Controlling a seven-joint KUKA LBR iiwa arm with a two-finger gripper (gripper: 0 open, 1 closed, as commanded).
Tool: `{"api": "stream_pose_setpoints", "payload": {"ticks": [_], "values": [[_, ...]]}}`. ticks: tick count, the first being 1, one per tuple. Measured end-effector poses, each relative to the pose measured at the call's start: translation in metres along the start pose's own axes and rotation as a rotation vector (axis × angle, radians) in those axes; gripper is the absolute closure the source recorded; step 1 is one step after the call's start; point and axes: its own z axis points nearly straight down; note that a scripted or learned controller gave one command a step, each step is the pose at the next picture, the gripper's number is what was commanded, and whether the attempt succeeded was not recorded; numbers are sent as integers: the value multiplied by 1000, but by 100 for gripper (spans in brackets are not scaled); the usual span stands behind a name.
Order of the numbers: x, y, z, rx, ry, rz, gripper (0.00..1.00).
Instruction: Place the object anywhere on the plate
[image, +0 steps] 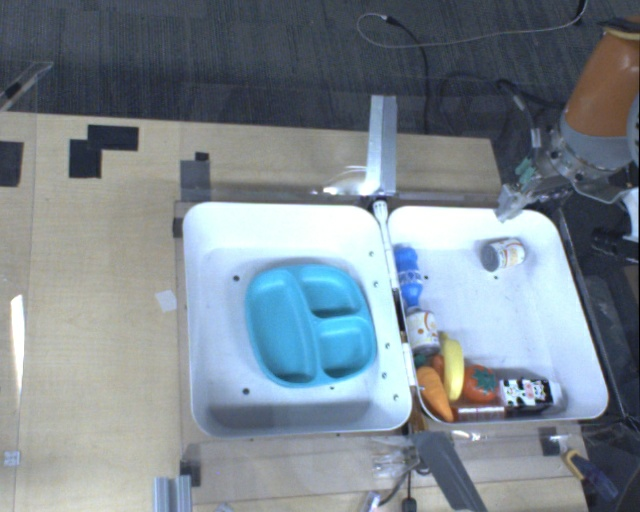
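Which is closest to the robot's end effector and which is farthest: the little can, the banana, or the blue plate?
Measured from the end effector at the right bin's far right corner, in the camera view:
1. The small can, lying in the right bin's far part, just below it.
2. The banana, in the pile at the right bin's near left.
3. The blue plate, in the left bin.

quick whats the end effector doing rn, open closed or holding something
end effector: cannot be told; it sits at the far right corner of the right bin, with nothing seen in it, well away from the blue plate.
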Motion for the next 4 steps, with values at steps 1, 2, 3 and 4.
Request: {"api": "stream_pose_setpoints", "payload": {"ticks": [1, 2, 3, 4], "values": [[75, 13, -40, -2, 1, -301, 100], [152, -67, -34, 1, 3, -278, 100], [216, -126, -43, 2, 4, -310, 100], [251, -57, -24, 2, 5, -478, 100]]}}
